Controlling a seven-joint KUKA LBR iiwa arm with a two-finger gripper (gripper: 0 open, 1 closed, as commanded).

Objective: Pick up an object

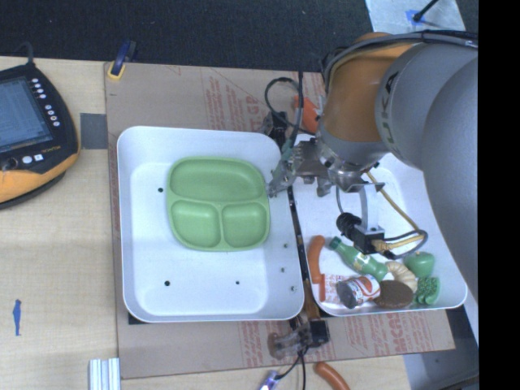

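Nearest the camera, the grey arm [422, 112] fills the upper right, its gripper [305, 173] low over the rim between the two bins; whether it is open or closed cannot be told. Small objects, a green bottle [357, 257] among them, crowd the right bin's [452, 299] near corner. A good pick would single out that bottle, away from its neighbours.

The gripper [286, 171] hangs at the green divided plate's [218, 203] right rim; a toy heap [378, 276] lies beyond it.
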